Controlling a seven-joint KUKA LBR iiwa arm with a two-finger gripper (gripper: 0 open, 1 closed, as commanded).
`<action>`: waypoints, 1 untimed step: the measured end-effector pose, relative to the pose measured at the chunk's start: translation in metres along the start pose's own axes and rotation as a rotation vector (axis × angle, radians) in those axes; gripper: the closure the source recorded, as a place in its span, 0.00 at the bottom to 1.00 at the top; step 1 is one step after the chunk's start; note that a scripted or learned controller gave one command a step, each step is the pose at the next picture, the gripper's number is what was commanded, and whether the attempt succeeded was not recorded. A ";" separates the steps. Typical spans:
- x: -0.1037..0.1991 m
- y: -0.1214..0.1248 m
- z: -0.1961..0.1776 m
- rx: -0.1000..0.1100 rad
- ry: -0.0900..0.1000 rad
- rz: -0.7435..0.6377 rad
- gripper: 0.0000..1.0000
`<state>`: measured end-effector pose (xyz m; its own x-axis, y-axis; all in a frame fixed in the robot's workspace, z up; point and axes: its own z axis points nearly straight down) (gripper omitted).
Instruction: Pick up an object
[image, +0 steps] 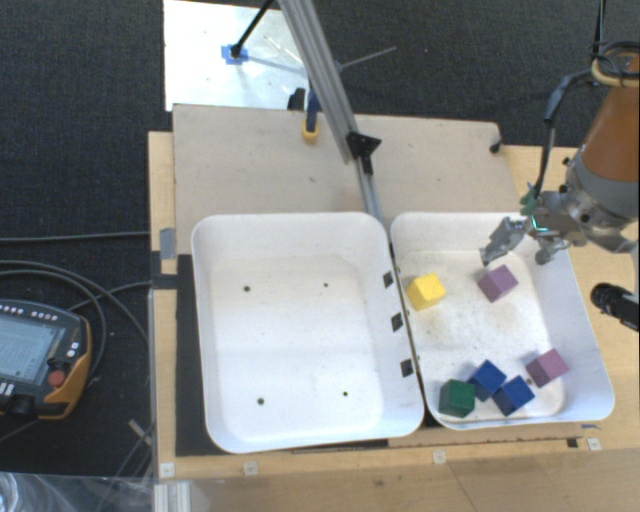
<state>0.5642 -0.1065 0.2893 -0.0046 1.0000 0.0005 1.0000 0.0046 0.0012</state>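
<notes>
- Now, at the bench: 2 shallow white bins side by side, left bin (215, 300) and right bin (580, 320).
- Arm (612, 150) comes in from the right edge, grey with an orange section above the wrist, hanging over the right bin's far right corner.
- Gripper (520, 243) sits above the far part of the right bin; 2 fingers (500, 240) are spread apart, with nothing between them.
- Purple cube (497, 282) lies just below the gripper's fingers, on the bin floor, tilted a little; whether a fingertip touches it I cannot tell.
- Yellow cube (427, 291) rests near the right bin's left wall, well apart from the gripper.
- 4 blocks cluster along the near edge of the right bin: green cube (457, 398), 2 blue cubes (489, 378) and (514, 395) close together, and a second purple cube (546, 366) to their right.
- Teach pendant (35, 355) lies on the dark floor at left, with cables (110, 290) running by.
- Grey pole (330, 90) slants across the board behind the bins.
</notes>
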 end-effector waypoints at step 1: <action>-0.069 -0.019 0.088 0.007 -0.002 0.009 0.00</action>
<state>0.5457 -0.1753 0.2017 0.0049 1.0000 -0.0011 1.0000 -0.0049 -0.0059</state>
